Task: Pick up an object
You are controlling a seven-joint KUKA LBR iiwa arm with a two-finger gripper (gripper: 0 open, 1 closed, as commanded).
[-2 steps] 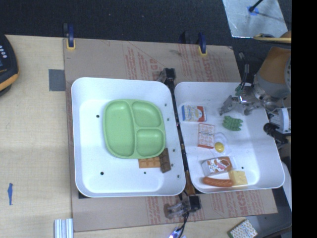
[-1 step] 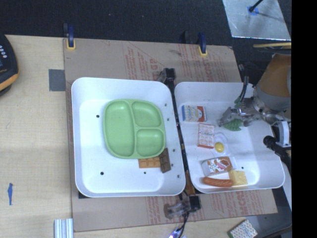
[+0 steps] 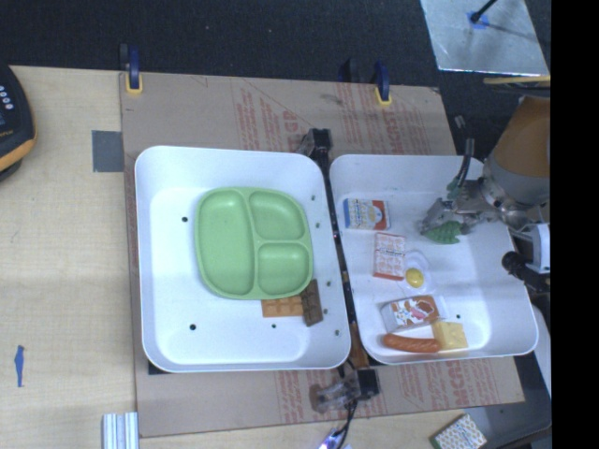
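- The pincer (image 3: 447, 215) hangs low over the far right part of the right bin (image 3: 487, 171), reaching in from the right; I cannot tell how it is set.
- Right under its tip lies a small green leafy toy (image 3: 447, 234), touching or nearly touching the metal; whether it is gripped is hidden from here.
- Left of that, in the same bin, lies a small blue-and-white carton (image 3: 365, 213), and nearer, a red-and-white packet (image 3: 389, 255).
- Just beside the packet sits a little yellow round piece (image 3: 415, 276).
- At the near side of this bin there is a small printed box (image 3: 410, 312), a pale yellow cheese-like block (image 3: 451, 335) and a toy sausage (image 3: 410, 344) along the near wall.
- The left bin (image 3: 159, 251) holds a green divided plate (image 3: 253, 242), with an orange block (image 3: 282, 308) and a brown block (image 3: 311, 303) touching at its near edge.
- Both bins rest on a cardboard sheet (image 3: 187, 110) clamped to the wooden tabletop (image 3: 56, 279).
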